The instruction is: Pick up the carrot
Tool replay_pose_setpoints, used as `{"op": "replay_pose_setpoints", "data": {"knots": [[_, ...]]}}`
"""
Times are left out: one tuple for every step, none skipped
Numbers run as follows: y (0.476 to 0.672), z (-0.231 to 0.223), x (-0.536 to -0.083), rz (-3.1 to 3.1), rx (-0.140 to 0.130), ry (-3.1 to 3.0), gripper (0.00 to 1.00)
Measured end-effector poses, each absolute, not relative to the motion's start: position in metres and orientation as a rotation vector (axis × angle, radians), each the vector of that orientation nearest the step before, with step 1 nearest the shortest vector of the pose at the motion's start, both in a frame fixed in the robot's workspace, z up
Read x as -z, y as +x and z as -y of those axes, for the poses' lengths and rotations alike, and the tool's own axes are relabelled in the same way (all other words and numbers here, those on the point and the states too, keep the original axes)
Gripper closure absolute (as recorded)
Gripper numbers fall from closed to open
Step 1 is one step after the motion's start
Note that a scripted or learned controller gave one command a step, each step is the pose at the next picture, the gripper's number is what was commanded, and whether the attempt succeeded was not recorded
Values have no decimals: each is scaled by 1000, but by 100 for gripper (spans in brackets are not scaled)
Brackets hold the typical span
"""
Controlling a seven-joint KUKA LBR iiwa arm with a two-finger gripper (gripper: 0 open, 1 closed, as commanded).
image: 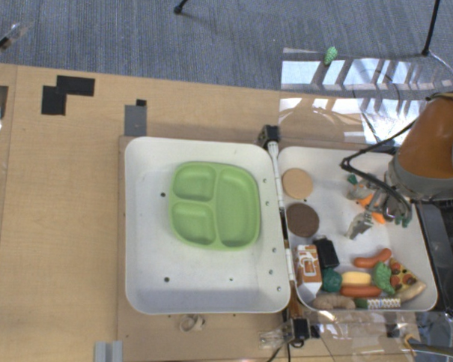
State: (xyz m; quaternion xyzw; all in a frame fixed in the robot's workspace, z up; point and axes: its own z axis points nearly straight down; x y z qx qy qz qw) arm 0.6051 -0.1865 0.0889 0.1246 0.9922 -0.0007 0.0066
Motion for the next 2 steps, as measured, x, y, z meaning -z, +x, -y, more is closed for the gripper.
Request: {"op": "replay_pose_setpoints", "data": {"knots": [[610, 185, -104, -3092, 4, 378, 100], [617, 113, -170, -3007, -7, 858, 100]]}}
